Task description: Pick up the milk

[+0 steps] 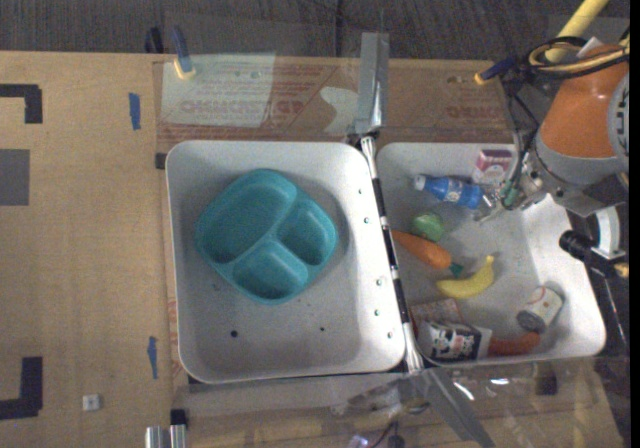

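The grey two-finger gripper (503, 198) hovers by the blue plastic bottle (449, 191) at the right white bin's (585, 336) far side; its finger state cannot be told. The black-and-white milk carton (452, 339) lies at the near edge, well apart, so the approach step remains, calling for a move toward it.

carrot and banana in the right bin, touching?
Apart. The camera view shows the orange toy carrot above and left of the curved yellow toy banana, with white floor of the right bin and a small green piece between them.
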Robot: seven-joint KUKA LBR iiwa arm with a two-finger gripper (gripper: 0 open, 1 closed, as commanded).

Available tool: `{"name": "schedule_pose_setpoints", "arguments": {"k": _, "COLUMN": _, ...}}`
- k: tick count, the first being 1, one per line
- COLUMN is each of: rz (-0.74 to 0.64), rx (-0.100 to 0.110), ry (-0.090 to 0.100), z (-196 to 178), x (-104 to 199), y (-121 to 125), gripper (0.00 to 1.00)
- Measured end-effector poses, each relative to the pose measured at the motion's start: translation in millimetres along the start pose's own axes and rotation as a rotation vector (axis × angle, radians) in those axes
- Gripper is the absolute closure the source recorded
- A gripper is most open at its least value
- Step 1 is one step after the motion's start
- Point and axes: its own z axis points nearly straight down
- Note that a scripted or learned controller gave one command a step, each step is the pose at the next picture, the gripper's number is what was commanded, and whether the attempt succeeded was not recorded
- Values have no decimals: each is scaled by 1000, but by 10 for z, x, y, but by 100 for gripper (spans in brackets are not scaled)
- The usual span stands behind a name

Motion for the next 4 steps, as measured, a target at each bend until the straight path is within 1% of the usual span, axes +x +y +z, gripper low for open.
{"name": "schedule_pose_setpoints", "arguments": {"k": 1, "rz": -160, "rx": 6, "ry": 5, "z": -1587, "x": -407, "y": 232, "gripper": 100}}
{"name": "schedule_pose_setpoints", "arguments": {"k": 2, "rz": -437, "rx": 4, "ry": 5, "z": -1879, "x": -319, "y": 103, "gripper": 100}}
{"name": "schedule_pose_setpoints", "arguments": {"k": 3, "rz": -377, "rx": 7, "ry": 10, "z": -1861, "x": -213, "y": 45, "gripper": 100}}
{"name": "schedule_pose_setpoints", "arguments": {"k": 4, "rz": -549, "rx": 6, "ry": 10, "z": -2026, "x": 71, "y": 108, "gripper": 100}}
